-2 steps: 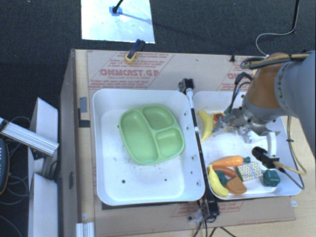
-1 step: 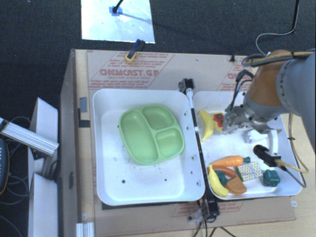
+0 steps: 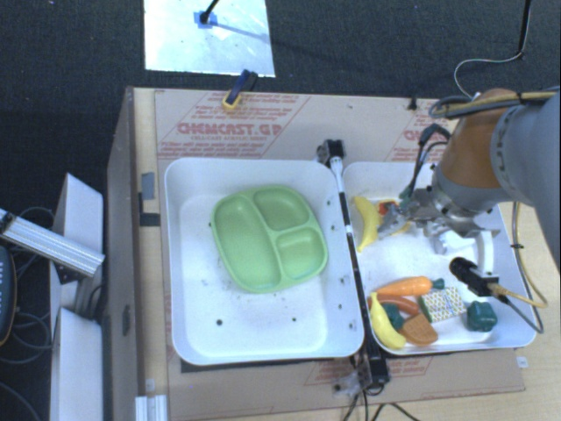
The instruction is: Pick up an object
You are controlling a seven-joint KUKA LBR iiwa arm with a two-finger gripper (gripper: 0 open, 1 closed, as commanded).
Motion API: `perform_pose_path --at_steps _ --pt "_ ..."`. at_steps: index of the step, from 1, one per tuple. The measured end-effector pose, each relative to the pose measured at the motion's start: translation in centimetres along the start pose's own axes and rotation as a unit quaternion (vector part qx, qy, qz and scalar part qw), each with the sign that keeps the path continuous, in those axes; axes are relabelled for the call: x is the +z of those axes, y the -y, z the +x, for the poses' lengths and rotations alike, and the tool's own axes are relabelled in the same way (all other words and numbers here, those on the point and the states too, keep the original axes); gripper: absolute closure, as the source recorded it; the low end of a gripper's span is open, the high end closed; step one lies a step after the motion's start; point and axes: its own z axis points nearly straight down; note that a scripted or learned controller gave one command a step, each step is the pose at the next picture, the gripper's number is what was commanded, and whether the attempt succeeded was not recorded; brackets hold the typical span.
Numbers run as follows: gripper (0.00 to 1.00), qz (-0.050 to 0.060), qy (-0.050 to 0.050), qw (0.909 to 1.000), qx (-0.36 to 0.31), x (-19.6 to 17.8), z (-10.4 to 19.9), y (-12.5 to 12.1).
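Two shallow white bins side by side on the bench: left bin (image 3: 188,323) carrying a green divided plate (image 3: 268,237) near its middle, right bin (image 3: 517,336) carrying the toy food and reached into by the arm (image 3: 491,152) from the right. Gripper (image 3: 405,220) low over the right bin's upper left part, close to the divider wall shared with the left bin. Nearest thing to it: a yellow banana (image 3: 365,220), lying against that divider wall in the bin's upper left corner, long axis running roughly along the wall, from the far edge toward the near edge. Banana just to the left of the gripper, apparently touching or almost touching the fingertip region, with something small and orange-red between them, too small to name. Whether the pincer is released or clenched: cannot tell, the metal parts blurring together. Nothing seen gripped. Well apart, along the bin's near edge: a second banana (image 3: 384,324) in the near left corner, an orange carrot (image 3: 405,287) above it, a patterned block (image 3: 442,304), a dark teal piece (image 3: 480,315) toward the near right corner. Judged likeliest target: the upper banana, calling for a short shift left toward the divider and a closing line across the fruit's length, with the wall leaving little room for the far finger.
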Motion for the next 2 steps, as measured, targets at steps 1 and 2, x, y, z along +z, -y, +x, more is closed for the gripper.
perform_pose_path --at_steps 1,2 --pt "1.00 -0.001 0.000 1.0000 -0.001 -1.07 0.03 -0.10" --pt "0.00 -0.001 0.000 1.0000 -0.001 -1.06 0.03 -0.09"
